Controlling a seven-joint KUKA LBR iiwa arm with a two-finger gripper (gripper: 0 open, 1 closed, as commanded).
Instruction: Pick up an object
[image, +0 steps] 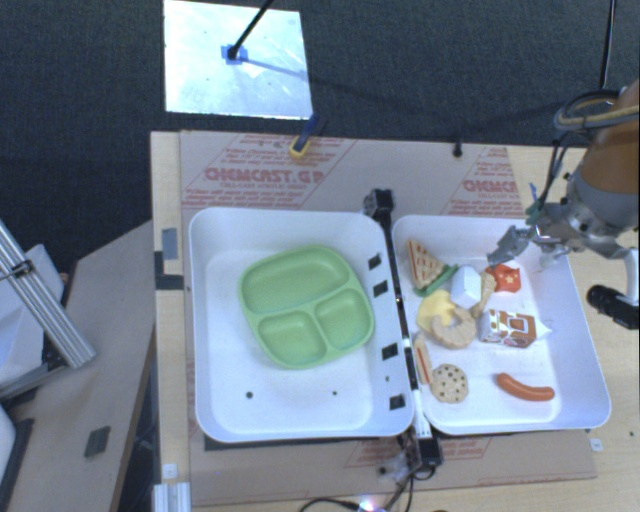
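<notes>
My gripper (528, 244) hangs over the back right part of the right bin (585, 345), its fingers spread open with nothing between them. Just below and left of it lies a small red toy fruit (507, 279). Beside that are a white block (465, 287), a triangular waffle slice (424, 263) and a green piece (440, 278). Nearer the front lie a yellow piece (434, 309), a tan bagel (456, 332), a small printed carton (508, 327), a cookie (449, 382) and an orange-red sausage (525, 389).
The left bin (215, 330) holds a green divided tray (305, 305). A black-clipped divider (393, 300) runs between the bins. The arm (610, 170) with its cables comes in from the upper right. A shiny plate (238, 62) lies behind the bench.
</notes>
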